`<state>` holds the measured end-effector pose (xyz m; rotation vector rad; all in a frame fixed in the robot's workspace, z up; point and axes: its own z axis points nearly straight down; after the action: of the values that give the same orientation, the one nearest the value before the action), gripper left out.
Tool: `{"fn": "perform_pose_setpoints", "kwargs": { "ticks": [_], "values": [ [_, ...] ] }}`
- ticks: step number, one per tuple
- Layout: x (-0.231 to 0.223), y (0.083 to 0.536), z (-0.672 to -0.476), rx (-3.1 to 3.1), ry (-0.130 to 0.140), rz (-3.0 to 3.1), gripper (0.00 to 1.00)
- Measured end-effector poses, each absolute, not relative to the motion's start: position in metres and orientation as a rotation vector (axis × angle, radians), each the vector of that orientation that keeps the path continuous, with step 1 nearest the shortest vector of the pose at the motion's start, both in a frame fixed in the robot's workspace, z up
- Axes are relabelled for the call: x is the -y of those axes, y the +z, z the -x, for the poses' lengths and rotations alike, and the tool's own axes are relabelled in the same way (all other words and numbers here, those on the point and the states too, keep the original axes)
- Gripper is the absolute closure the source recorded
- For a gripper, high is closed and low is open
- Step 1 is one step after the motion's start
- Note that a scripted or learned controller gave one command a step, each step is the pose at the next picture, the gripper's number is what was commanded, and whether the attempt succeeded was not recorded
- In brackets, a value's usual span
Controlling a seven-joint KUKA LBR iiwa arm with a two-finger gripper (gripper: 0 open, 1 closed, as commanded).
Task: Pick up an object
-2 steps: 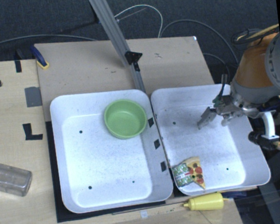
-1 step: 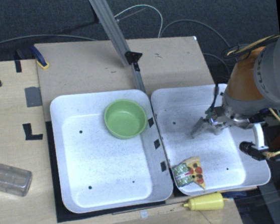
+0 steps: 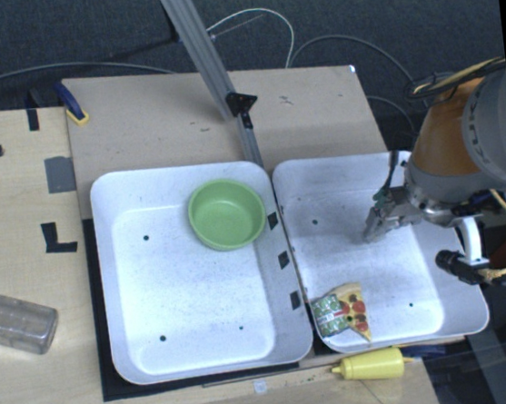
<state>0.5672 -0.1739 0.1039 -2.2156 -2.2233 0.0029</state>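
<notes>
The gripper (image 3: 375, 226) hung low in the right bin (image 3: 323, 179); whether its claw was apart or together could not be told. The snack packet (image 3: 341, 312), at the bin's near-left corner, looked light, crinkly and slippery, best pinched across its middle.

The arm (image 3: 466, 147) is cut off by the right edge of the view, so its upper links go unseen, and its bulk hides the far right rim of the right bin (image 3: 324, 188). The pincer (image 3: 375, 225), low over that bin's floor, is too small and dark to tell how its tips stand. The printed packet (image 3: 342, 312) at that bin's near-left corner is too blurred to read.
</notes>
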Motion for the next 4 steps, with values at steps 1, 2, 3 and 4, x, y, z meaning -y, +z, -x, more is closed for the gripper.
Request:
{"fn": "perform_pose_setpoints", "kwargs": {
  "ticks": [1, 2, 3, 4],
  "values": [
    [0.179, 0.159, -0.577, 2.226, -0.003, 2.223, 1.00],
    [0.181, 0.222, -0.583, 2.227, -0.004, 2.223, 1.00],
    [0.181, 0.207, -0.582, 2.222, 0.004, 2.220, 1.00],
    [0.131, 0.220, -0.592, 2.228, -0.002, 2.213, 1.00]
  ]
}}
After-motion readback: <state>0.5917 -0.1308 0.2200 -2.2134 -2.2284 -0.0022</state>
